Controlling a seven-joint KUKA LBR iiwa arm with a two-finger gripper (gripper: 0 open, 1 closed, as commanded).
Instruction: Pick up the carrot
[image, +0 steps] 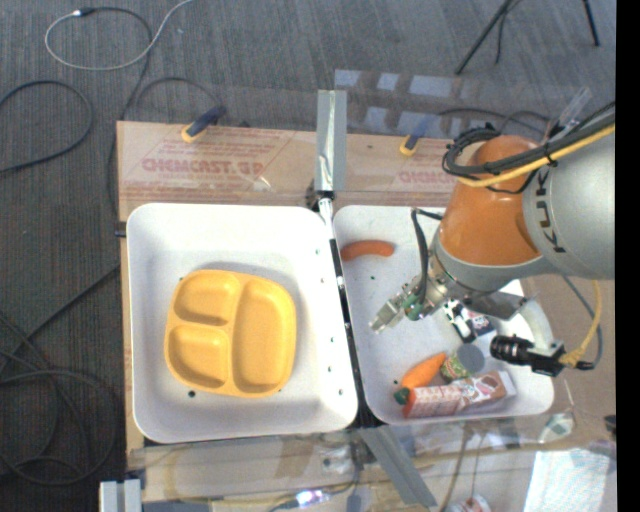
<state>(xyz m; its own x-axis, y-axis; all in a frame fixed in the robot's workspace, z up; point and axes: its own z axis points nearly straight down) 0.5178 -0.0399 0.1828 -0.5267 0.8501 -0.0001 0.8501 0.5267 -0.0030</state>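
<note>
Reaching in from the right over the right bin (380, 400), the grey arm (520, 220) with its orange band. Beside it, the left bin (150, 240), carrying a yellow divided tray (235, 332). Hovering mid-bin, the hand (397, 308), fingers apart and bare. Near the front wall, the carrot (424, 371) (orange, tilted), just beside a red carton (455, 396). Toward the back wall, a small orange-red sausage (367, 249).

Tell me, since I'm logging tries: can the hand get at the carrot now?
Probably yes. The carrot lies bare on top in the right bin, beside a carton, with the hand just above it.
</note>
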